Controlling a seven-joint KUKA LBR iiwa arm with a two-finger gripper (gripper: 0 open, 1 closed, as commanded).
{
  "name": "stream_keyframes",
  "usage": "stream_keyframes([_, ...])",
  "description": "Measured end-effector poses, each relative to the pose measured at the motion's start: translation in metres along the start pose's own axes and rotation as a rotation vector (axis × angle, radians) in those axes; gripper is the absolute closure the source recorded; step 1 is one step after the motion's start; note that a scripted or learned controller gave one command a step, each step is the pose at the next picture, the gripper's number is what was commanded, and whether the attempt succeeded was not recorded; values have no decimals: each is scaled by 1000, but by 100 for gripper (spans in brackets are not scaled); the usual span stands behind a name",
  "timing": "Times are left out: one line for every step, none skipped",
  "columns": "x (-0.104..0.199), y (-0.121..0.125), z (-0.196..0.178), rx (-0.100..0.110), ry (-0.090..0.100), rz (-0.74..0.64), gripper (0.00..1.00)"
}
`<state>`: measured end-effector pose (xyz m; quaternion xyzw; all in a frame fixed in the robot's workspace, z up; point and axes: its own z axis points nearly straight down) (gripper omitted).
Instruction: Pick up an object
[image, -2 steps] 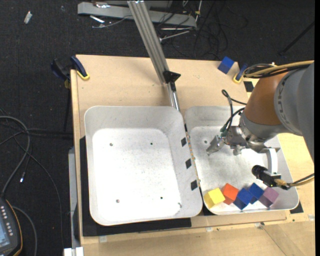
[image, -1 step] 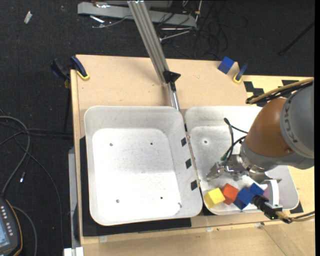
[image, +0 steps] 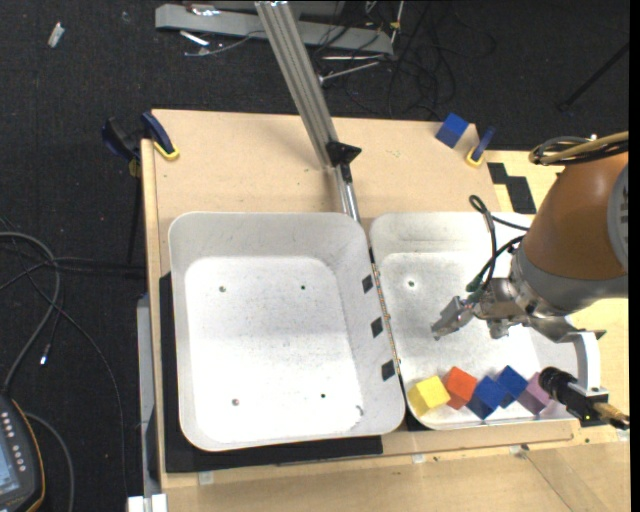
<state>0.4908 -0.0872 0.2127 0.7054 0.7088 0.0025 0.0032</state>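
From my feed, the arm (image: 585, 235) reaches in at right over the right bin (image: 420, 235). Along that bin's lower edge I see a yellow block (image: 430, 394), orange block (image: 460, 385), blue blocks (image: 497, 390) and a purple block (image: 535, 393). The left bin (image: 265, 330) sits beside it on the counter (image: 250, 165).

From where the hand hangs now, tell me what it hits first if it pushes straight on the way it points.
The hand points toward the picture's left and slightly down, over the right bin. Its first contact would likely be that bin's bare white floor, short of the divide with the left bin. The blocks lie aside from that line. Depth is unclear.
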Motion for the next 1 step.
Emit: stream_keyframes([30, -1, 18, 10, 3, -1, 0])
